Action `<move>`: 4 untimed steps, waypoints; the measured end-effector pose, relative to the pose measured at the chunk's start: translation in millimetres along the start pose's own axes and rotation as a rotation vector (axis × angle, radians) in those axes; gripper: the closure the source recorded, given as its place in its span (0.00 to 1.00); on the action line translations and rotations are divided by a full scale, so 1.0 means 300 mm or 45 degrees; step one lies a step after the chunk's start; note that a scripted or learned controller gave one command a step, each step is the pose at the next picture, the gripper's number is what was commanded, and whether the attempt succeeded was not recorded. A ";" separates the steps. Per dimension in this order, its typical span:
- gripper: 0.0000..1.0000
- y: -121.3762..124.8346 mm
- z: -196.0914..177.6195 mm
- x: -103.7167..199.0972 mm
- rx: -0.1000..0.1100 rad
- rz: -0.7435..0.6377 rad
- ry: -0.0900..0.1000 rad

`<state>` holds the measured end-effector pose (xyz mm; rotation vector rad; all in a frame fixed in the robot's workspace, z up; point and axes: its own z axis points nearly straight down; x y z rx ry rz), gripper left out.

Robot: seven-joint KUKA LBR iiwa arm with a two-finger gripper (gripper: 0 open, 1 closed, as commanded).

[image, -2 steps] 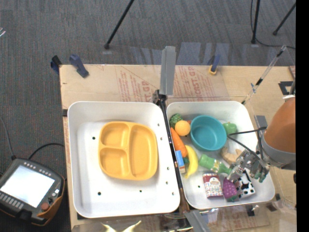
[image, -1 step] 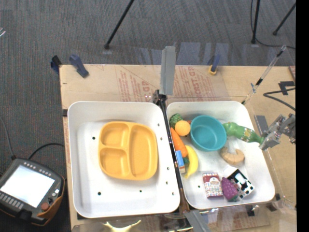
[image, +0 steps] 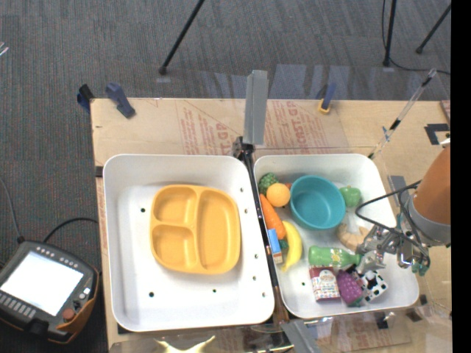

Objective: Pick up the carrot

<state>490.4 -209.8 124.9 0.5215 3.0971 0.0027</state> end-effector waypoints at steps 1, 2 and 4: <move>1.00 0.035 -0.484 -0.136 0.001 -0.012 -0.020; 1.00 0.011 -0.050 -0.025 -0.001 -0.343 0.011; 1.00 0.195 0.038 -0.454 0.000 -0.092 -0.003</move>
